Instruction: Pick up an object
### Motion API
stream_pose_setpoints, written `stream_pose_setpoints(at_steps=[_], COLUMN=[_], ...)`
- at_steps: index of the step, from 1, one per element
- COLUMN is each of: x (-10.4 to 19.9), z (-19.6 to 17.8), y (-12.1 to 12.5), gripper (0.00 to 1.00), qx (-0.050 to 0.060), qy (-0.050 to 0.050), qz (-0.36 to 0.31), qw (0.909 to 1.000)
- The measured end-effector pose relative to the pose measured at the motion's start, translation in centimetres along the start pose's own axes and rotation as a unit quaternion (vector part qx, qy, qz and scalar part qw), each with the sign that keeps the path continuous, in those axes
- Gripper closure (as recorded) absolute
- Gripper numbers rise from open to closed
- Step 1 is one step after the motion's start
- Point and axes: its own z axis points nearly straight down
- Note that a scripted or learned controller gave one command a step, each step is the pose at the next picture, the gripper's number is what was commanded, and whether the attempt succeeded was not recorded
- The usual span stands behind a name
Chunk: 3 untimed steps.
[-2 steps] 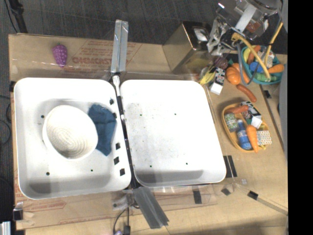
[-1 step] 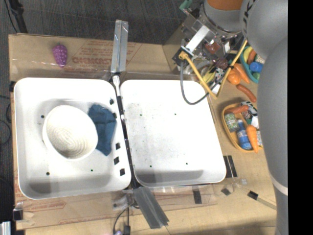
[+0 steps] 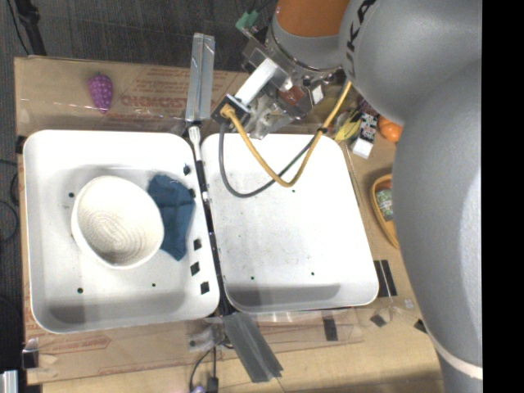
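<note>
Camera view: the jaws (image 3: pixel 260 113), state impossible to tell, hang over the right bin's (image 3: pixel 344 244) twelve-o'clock rim; white bowl (image 3: pixel 119 221) lies toward eight o'clock.

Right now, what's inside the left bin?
Inside the left bin sit a white bowl and a blue cloth beside it, touching its rim. Whatever lies beneath the bowl or cloth is covered.

two bins (image 3: pixel 49 150), one bowl (image 3: pixel 119 219), one cloth (image 3: pixel 174 211)
</note>
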Motion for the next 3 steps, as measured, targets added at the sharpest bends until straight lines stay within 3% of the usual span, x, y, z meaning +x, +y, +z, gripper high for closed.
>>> stream_pose_setpoints(at_steps=[1,2,3], x=[-7.7,-3.1,-3.1], z=[3.6,-2.6,-2.6], y=[8.4,-0.8,-0.8], gripper=[1.0,1.0,0.0], qx=[0.0,-0.001,-0.001], qy=[0.001,0.003,0.003], qz=[0.001,-0.04,-0.039], qw=[1.0,0.9992,0.9992])
